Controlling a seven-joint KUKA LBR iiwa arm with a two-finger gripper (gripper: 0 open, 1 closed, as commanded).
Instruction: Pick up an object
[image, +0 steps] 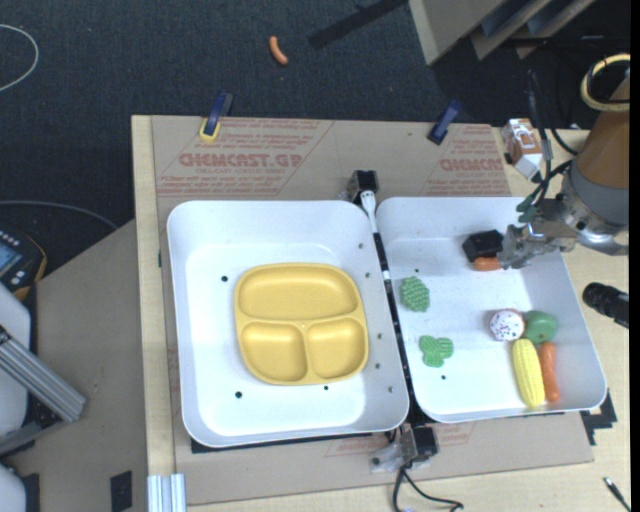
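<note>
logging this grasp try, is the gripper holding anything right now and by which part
Cannot be told. The gripper is low in the right bin, right by a small orange piece, but no grip shows.

you see glossy white plastic bins (200, 240), a smooth yellow plastic tray (300, 322), and matt brown cardboard (150, 180) beneath.

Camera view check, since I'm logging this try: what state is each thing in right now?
Yellow plate: flat in the left bin, nothing on it.
Corn: lying in the right bin, beside the carrot.
Two green pieces: lying loose, apart.
Speckled ball: resting by the green ball.
Gripper: low over the far end, by a black and orange item.
</note>
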